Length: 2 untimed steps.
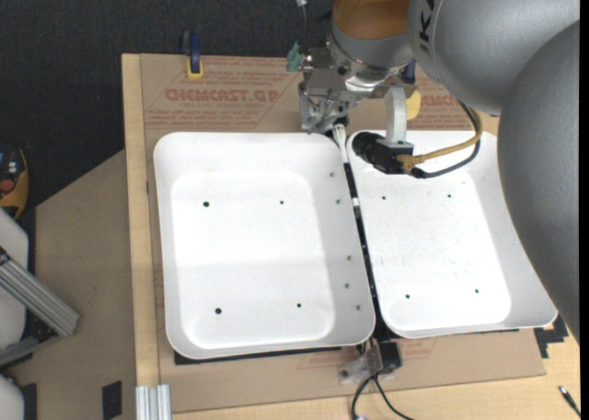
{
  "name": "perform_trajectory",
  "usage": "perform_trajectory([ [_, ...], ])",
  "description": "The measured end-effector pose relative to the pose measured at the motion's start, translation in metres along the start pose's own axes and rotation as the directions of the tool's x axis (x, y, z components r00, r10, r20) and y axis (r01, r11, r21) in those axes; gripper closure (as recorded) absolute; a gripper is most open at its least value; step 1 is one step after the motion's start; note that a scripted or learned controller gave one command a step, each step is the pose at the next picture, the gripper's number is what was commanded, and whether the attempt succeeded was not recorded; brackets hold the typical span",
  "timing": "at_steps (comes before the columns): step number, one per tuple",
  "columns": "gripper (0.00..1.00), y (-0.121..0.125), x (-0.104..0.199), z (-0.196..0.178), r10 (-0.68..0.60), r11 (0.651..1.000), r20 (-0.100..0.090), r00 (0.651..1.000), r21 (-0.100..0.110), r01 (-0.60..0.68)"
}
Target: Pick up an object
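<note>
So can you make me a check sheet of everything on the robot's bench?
Surface: board with red print, bearing two white bins side by side.
Job's things: left bin and right bin show bare white floors with small dark dots; no object to pick seen.
Clutter: blue clamp at the board's far edge.
Grippers: gripper low at the far end of the seam between the bins; jaws too blurred to judge.
Cables: yellow and black cable looping over the right bin's far edge; black wire at the near edge.
Surroundings: dark backdrop behind the bench.
</note>
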<state>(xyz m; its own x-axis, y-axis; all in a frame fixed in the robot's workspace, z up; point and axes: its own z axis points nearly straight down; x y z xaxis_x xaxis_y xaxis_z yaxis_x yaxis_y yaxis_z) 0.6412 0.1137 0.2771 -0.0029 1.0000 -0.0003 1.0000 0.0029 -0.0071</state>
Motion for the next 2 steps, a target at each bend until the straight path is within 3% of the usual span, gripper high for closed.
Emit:
perform_trajectory([
  [1,1.00,-0.018,-0.008,-0.020,0.004,1.000,-0.001,1.000,-0.005,-0.004],
  [2,1.00,-0.012,0.063,0.035,-0.004,1.000,-0.001,1.000,-0.001,0.004],
])
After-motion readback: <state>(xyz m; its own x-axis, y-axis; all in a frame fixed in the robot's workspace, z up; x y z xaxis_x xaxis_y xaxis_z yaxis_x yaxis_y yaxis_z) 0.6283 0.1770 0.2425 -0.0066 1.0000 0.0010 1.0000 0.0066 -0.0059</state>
